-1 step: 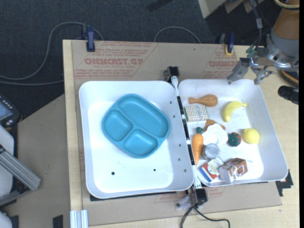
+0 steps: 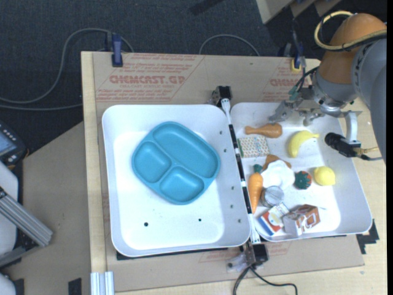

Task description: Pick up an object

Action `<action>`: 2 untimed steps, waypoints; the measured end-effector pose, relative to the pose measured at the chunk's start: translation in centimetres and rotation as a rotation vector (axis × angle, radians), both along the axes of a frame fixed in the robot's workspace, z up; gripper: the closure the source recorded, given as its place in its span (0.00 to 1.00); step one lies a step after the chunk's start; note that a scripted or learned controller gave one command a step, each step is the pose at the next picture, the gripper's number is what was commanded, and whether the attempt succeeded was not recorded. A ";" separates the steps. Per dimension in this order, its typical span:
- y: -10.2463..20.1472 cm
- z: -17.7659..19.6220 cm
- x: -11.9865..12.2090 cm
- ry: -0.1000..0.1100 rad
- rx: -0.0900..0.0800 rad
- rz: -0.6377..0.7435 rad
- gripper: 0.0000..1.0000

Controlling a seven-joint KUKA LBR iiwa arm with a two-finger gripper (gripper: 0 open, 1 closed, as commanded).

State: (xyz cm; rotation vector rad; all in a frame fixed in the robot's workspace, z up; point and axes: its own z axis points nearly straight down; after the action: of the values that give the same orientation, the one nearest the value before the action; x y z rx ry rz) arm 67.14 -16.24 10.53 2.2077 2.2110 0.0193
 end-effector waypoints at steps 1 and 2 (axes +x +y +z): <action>2.6 -2.0 -5.2 0.023 0.004 -0.003 0.00; 4.3 -2.5 -1.0 0.043 0.001 -0.007 0.00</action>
State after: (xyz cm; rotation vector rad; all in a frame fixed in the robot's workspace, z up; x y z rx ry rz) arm 66.18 -11.95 8.03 2.2374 2.2250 -0.0274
